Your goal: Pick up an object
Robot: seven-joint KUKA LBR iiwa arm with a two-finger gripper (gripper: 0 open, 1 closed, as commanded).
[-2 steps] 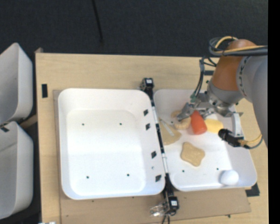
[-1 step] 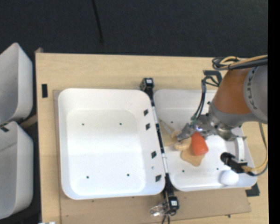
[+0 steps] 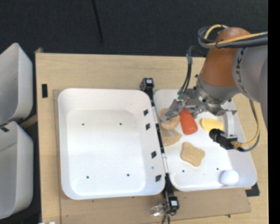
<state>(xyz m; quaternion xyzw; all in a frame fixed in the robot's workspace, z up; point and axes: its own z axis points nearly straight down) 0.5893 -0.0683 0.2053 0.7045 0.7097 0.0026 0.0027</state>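
From where I stand, the arm reaches in from the right and its hand [image 3: 177, 110] hangs low over the upper left part of the right bin [image 3: 245, 171], close to the wall that divides it from the left bin [image 3: 102, 143]. Whether the hand is open or closed I cannot tell; the wrist and cables cover it, and I see nothing clearly held in it.

The thing that I judge most likely to be picked is the orange-red object [image 3: 188, 122]. It lies just beside the hand, to the lower right of it, perhaps touching. Its long axis runs from upper left to lower right, only a little tilted from up-and-down in the view. A pale ring-shaped piece [image 3: 169, 123] lies just under the hand on the left, and a tan flat piece [image 3: 172, 137] is just below that one.

Other things are farther from the hand: a yellow object [image 3: 210, 123] to the right of the orange-red one, a tan bread-shaped piece [image 3: 192, 154] lower in the middle of the bin, and a white ball [image 3: 229, 177] in the lower right corner, well apart from the hand.

So the coming move, in my judgement, needs only a small shift to the lower right and a turn of the hand across the long axis.

I can read no brand, label or writing on any object, on the bins or on the bench [image 3: 107, 69].
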